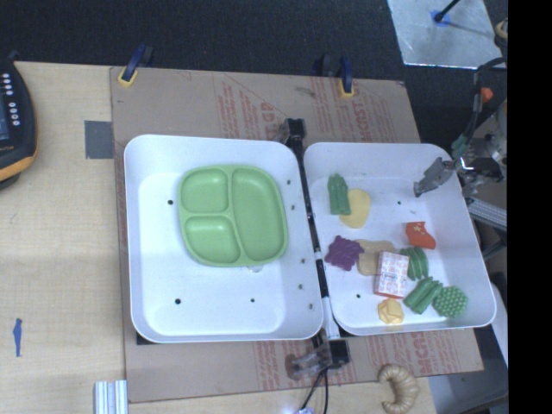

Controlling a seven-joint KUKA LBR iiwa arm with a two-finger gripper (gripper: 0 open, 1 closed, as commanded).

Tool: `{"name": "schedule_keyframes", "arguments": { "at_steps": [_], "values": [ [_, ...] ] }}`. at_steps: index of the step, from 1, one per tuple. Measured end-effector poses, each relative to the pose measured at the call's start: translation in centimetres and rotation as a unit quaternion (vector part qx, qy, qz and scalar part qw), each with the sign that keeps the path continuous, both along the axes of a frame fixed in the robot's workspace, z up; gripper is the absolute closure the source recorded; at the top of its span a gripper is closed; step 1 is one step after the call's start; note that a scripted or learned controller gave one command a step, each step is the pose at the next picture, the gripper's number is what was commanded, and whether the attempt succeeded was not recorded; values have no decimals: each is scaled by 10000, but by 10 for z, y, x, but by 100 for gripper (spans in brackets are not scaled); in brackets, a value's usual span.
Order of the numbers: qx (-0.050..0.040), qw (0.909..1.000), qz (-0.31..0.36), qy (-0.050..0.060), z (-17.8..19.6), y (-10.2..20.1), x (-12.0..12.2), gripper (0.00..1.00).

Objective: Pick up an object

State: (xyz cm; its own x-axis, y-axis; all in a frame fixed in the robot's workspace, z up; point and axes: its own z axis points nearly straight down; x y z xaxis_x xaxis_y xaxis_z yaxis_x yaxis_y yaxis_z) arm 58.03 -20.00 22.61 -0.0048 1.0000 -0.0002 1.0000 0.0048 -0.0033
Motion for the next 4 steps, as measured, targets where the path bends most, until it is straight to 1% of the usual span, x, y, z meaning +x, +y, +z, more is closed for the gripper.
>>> {"name": "schedule_keyframes", "arguments": {
  "at_steps": [1,2,3,4],
  "values": [
    [18,10000,-1,65,-129,-10,-14,0],
    [-9,10000,-3,-35,-132,-5,-51,0],
    [-24,10000,8,-42,-131,13,-41,0],
    [1,10000,-6,-24,-132,-5,-59,0]
  ]
}}
